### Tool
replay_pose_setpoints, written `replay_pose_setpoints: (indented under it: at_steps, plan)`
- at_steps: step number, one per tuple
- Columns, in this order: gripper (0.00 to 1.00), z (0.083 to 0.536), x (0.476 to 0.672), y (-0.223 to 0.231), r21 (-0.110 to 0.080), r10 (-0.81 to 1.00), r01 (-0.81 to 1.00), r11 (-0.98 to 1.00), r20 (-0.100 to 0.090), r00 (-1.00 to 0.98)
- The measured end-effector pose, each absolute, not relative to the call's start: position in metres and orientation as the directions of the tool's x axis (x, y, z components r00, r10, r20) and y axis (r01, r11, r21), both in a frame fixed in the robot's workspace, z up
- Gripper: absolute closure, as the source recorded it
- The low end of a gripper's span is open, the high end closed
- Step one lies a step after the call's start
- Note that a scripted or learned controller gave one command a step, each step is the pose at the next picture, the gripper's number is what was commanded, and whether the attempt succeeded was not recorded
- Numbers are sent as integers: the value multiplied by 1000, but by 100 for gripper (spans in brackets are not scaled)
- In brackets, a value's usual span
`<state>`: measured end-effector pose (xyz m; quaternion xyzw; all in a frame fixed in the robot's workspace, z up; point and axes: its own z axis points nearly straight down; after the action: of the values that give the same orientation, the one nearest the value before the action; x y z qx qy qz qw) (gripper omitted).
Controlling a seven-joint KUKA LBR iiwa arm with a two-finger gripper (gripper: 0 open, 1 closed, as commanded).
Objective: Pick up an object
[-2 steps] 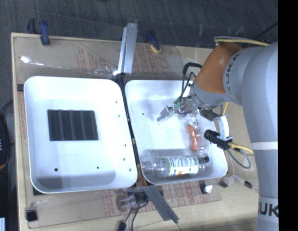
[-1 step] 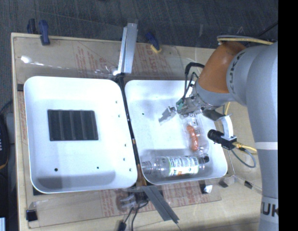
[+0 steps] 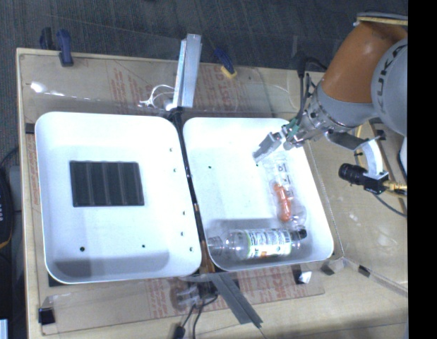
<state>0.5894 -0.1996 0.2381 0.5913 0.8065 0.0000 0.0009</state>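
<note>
Two things sit in the right bin (image 3: 204, 189): a clear plastic bottle (image 3: 257, 244) lying on its side along the 6 o'clock wall, and a clear packet with something orange inside (image 3: 283, 193) toward 3 o'clock. Nothing's been picked up, so basically the whole job is left. The tool (image 3: 269, 145) hangs over the bin's 1 o'clock corner, just above the packet's top end; I honestly can't tell if it's apart or together. The left bin (image 3: 56, 246) has a dark ribbed tray (image 3: 106, 183). That crinkly packet looks awkward to grab.
</note>
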Motion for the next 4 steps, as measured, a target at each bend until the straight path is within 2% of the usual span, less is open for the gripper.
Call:
replay_pose_setpoints:
  at_steps: [1, 2, 3, 4]
  plan:
    - [0, 200, 617, -169, -5, 969, 969, 246, 2, -246]
    - [0, 244, 631, -182, -1, 984, 984, 178, 0, -178]
    - [0, 188, 553, -211, -4, 998, 998, 64, 0, -64]
    - [0, 189, 556, -211, 0, 996, 996, 85, -1, -85]
